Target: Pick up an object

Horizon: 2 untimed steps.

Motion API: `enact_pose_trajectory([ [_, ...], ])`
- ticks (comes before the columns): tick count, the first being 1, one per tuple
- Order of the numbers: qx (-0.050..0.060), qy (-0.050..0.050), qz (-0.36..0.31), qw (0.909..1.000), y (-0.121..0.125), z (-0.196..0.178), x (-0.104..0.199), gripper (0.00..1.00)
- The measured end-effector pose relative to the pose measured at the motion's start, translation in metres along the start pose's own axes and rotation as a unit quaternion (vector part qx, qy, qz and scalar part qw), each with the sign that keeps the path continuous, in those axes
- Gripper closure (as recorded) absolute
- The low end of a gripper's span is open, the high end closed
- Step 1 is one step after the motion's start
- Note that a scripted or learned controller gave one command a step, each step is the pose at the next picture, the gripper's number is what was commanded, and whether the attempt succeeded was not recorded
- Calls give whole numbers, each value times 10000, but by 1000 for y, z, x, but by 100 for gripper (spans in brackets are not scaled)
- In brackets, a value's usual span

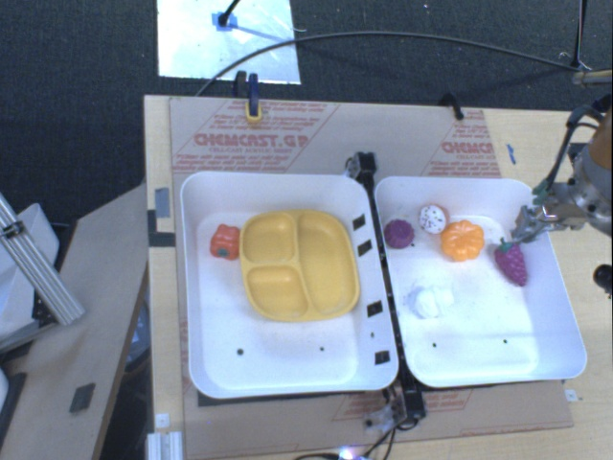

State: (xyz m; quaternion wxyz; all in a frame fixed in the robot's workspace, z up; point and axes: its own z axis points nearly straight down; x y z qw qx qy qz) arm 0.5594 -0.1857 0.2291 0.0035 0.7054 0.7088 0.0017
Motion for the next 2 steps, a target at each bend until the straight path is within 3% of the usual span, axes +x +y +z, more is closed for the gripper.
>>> enact_pose_trajectory([
  [2, 19, 23, -29, 10000, 20, -2, 104, 100],
])
